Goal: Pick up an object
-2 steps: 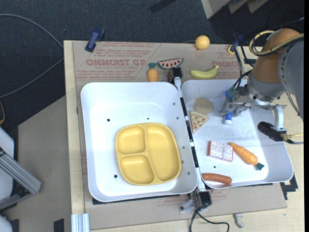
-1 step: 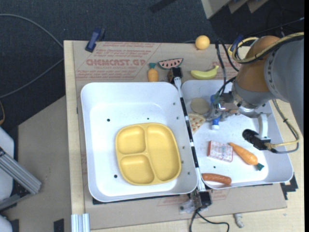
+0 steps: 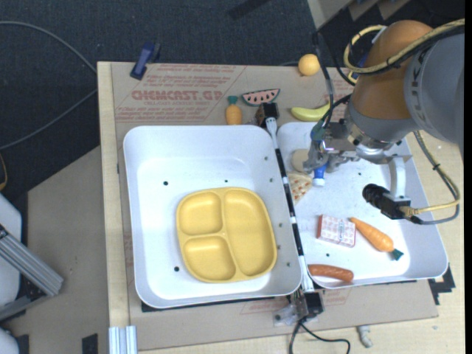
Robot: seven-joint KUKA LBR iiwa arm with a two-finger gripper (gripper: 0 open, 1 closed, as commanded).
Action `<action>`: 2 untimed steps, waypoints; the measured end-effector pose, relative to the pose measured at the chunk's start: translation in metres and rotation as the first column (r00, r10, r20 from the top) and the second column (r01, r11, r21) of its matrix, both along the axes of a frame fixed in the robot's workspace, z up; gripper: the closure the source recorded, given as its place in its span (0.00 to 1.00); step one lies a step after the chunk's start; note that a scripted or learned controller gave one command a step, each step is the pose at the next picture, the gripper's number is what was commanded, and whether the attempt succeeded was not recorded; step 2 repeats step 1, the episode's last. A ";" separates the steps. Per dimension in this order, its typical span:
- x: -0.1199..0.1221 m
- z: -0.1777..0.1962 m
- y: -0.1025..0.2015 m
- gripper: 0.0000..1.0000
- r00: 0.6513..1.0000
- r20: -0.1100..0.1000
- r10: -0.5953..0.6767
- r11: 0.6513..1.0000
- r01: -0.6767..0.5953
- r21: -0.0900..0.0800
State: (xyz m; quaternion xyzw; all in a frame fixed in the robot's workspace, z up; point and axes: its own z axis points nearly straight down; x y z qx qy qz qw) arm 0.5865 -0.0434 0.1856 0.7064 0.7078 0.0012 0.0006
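Two shallow white bins sit side by side on the bench: left bin (image 3: 147,198) bearing a yellow three-compartment plastic plate (image 3: 225,234), right bin (image 3: 428,249) bearing the small items. Grey arm with orange band (image 3: 391,72) reaches in from the right; gripper (image 3: 318,164) low over the right bin's upper-left corner. Open or closed: cannot tell from this angle. No object seen held.

Candidate objects, larger to smaller:
- orange toy carrot (image 3: 372,234), long axis slanting down-right, well apart from the gripper, toward the near-right.
- brown toy sausage (image 3: 330,273), lying crosswise at the bin's near edge.
- pink patterned square block (image 3: 336,230), near the carrot.
- pizza-slice toy (image 3: 299,186), just beside the gripper, down-left: likely the nearest target.
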 end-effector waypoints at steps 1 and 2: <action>-0.021 0.031 0.030 1.00 1.000 -0.002 -0.001 1.000 0.001 -0.001; -0.021 0.031 0.030 1.00 1.000 -0.002 -0.001 1.000 0.001 -0.001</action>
